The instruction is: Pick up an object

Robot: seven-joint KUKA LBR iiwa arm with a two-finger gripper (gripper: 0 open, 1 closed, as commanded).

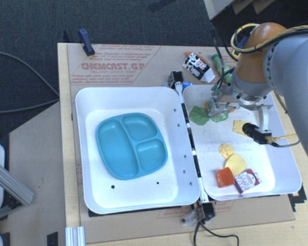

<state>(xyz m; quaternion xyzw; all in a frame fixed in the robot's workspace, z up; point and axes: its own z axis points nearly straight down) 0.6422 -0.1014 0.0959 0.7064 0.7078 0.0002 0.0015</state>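
My gripper (218, 108) is hanging low over the upper part of the right bin (282, 181), its tip sitting against the green object (200, 116) that is lying near the bin's left wall; whether anything is actually caught there, or how the tip is set, I cannot tell from this angle. Above it my wrist is showing its orange band (256, 53), with yellow and black cables looping around it, and my grey arm is reaching in from the right.

Just right of the gripper a yellow piece (239, 127) is resting on the bin floor, with a black part of my tool lying over its right end. Lower down, a pale yellow piece (226, 150) and a larger yellow piece (236, 163) are lying close together, and below them an orange-red block (225, 178) is sitting beside a red and white packet (248, 181).

In the left bin (90, 101) a blue divided plate (132, 145) is lying flat. Beyond the bins, on the cardboard (113, 65), a black and white item (197, 67) is resting near the top edge of the right bin, and a blue clamp (85, 41) is gripping the far left corner.
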